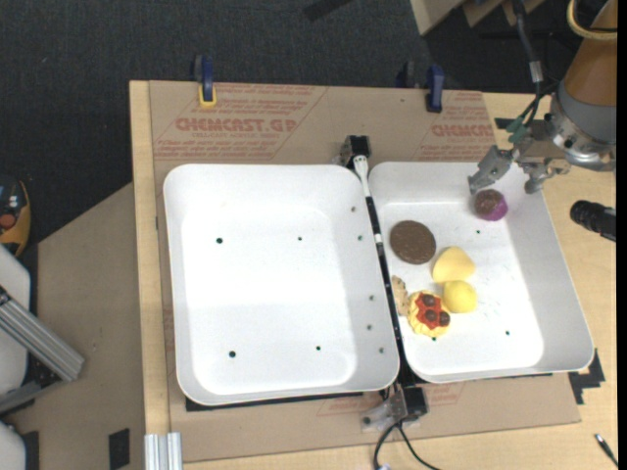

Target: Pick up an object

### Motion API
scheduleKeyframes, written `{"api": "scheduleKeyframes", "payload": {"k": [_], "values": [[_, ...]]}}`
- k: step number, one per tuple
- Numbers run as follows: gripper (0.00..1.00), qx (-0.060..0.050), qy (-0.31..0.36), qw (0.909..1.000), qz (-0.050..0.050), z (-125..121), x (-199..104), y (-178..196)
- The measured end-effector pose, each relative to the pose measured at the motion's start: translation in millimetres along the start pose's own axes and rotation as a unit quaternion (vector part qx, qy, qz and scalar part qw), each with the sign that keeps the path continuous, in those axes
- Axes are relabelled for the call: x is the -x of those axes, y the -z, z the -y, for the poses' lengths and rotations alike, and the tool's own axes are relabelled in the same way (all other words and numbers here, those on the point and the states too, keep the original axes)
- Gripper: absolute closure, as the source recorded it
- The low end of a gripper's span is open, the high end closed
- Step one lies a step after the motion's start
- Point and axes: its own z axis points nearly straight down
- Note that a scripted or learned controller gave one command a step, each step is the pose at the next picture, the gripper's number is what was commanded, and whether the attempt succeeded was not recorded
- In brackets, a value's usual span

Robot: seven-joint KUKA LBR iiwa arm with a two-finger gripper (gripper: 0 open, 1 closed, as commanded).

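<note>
You see the gripper [509,171] with jaws spread just above the small purple ball [489,205], up-right of the brown disc [412,242]; it looks light and roll-prone, so pinch across its middle.

And here we are in a robotics lab, no question. The table [294,424] is a plain board with printed protective film still on its top, pinned at the back edge by a blue clamp [205,78] and a second clamp [434,88]. Two shallow white bins [265,272] sit side by side on it. Dark carpet [147,18] lies behind, an aluminium frame rail [39,341] angles in at the left, and loose cables [397,439] trail off the front edge.
</note>
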Motion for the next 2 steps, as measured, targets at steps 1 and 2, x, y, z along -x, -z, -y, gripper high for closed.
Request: {"api": "scheduleKeyframes", "payload": {"k": [1,2], "values": [[0.00,-0.005,-0.003,1.0000,-0.001,12.2,56.4,-132.4],[0.00,-0.001,0.001,1.0000,-0.005,60.6,62.0,-145.9]]}}
